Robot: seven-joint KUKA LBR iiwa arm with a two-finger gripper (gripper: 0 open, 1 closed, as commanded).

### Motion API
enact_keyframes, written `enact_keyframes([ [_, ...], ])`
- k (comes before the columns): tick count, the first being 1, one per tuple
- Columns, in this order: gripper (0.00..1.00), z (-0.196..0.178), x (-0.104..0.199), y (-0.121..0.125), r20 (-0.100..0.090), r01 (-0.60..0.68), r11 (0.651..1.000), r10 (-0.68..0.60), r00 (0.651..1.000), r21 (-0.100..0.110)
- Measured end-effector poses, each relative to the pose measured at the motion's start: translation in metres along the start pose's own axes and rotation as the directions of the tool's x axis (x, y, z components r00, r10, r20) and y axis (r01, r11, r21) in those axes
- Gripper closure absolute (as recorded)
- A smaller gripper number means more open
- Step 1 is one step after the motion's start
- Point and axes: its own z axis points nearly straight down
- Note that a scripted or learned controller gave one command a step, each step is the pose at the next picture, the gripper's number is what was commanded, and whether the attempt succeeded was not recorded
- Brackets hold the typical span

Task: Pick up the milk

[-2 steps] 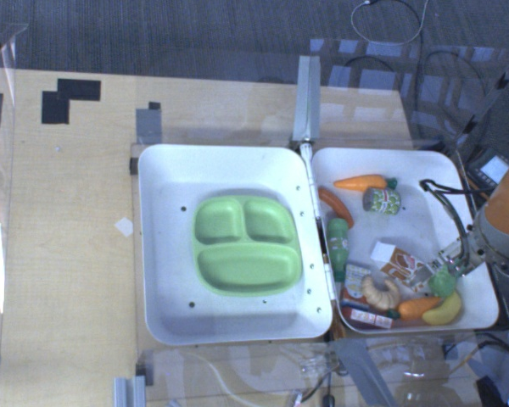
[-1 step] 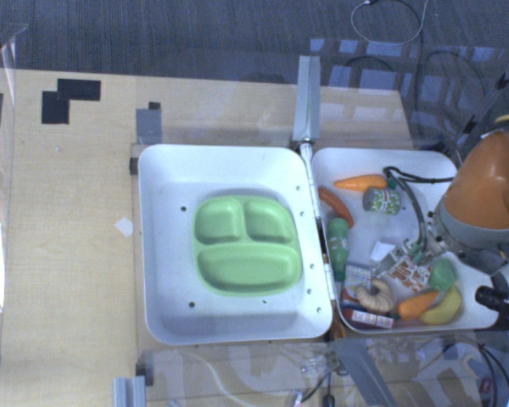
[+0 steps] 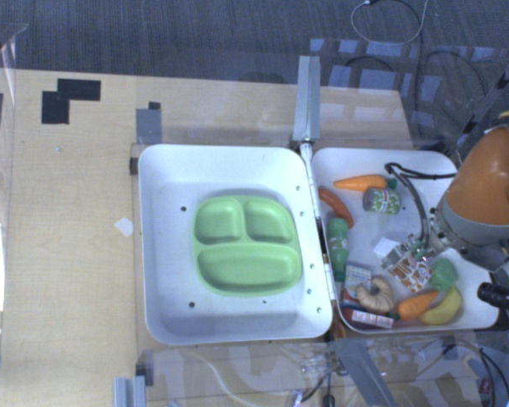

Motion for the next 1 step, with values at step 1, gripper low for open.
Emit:
enact_keyframes([
  [1,1.00,-0.1075,0.0398,0.0430,0.001,-0.098,0.995,0.098,0.995,0.002],
])
